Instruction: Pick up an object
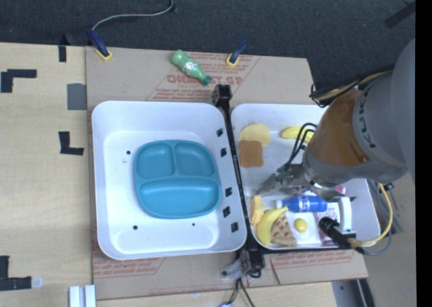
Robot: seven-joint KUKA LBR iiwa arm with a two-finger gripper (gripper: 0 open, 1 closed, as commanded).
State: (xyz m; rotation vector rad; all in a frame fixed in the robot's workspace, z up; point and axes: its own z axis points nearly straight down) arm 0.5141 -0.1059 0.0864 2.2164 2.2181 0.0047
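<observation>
From my fixed camera the lighting is even and fairly bright from overhead, with soft shadows inside the left bin (pixel 108 164), mild glare on its white rim, a dark floor (pixel 283 2) beyond, and overall soft, low-resolution focus blurring my arm (pixel 378 130).

Left bin (pixel 108 164): white, shallow, holds one blue divided plate (pixel 177 179) with three compartments, lying flat near the middle.
Divider (pixel 229 157): black strip with clips between the two bins.
Cardboard sheet (pixel 135 76): brown, red print, lies under both bins.
Green bottle (pixel 190 67): on its side on the cardboard, behind the bins.
Clamps (pixel 99 44): blue and yellow, two at the cardboard's far edge.
Cable (pixel 145 9): thin, white, across dark carpet.
</observation>
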